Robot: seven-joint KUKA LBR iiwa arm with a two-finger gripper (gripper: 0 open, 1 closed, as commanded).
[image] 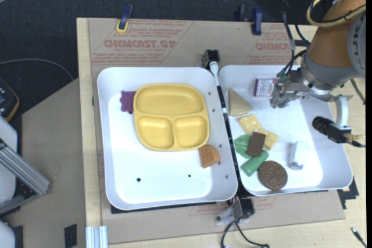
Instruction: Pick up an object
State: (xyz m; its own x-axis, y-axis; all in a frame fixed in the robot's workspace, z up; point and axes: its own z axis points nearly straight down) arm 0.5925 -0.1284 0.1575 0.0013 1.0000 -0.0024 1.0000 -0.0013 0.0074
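My gripper (281, 97) hangs low over the back of the right bin (325, 174), just right of a small pink-and-white packet (264, 87). Nothing shows between its fingers. In that bin lie a tan wedge (238, 103), pale yellow cheese pieces (251, 124), a brown block (256, 144) on green pieces (251, 162), a round brown cookie (272, 175) and a small grey cylinder (293, 154). The left bin (116, 183) holds a yellow divided plate (171, 115), a purple piece (127, 101) at its left edge and an orange-brown chunk (209, 155).
The arm's orange band (340, 26) and grey wrist stand over the right bin's back right corner. A black part of the arm (328, 128) juts over the bin's right side. Clamps (122, 20) hold the cardboard at the back edge. Cables run behind the bench.
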